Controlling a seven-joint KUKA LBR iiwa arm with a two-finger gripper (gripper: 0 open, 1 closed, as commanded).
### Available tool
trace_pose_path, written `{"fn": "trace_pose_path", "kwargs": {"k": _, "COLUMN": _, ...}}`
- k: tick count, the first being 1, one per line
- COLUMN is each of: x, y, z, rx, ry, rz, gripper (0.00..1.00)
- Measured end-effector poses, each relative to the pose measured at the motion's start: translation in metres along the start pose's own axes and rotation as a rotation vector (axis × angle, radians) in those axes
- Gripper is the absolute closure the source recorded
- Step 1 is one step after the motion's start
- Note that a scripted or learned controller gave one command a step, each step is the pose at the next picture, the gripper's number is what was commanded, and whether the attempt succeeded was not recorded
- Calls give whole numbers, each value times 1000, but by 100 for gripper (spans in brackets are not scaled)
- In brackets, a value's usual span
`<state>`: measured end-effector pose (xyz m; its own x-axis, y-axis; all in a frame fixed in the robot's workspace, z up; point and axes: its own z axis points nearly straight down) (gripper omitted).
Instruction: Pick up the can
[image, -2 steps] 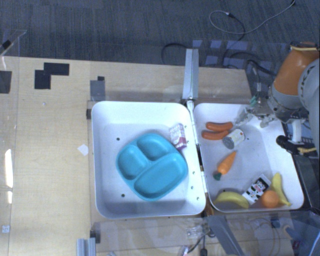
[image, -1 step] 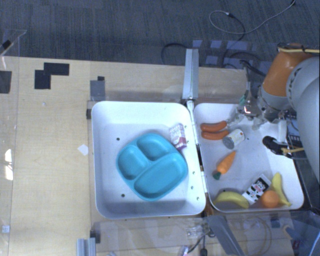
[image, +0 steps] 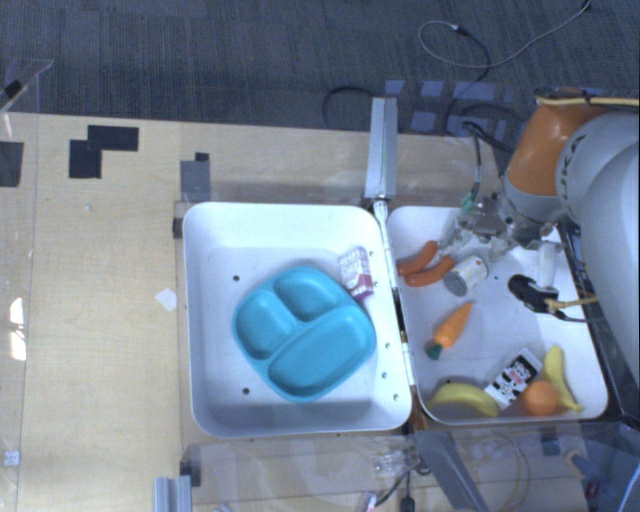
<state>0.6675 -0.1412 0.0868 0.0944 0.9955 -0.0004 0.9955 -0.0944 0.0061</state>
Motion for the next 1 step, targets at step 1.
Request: {"fn": "trace_pose_path", "kwargs": {"k": 1, "x": -19, "y": -1, "z": 0, "rx": -1, "ry": 0, "rz": 20, "gripper": 0}}
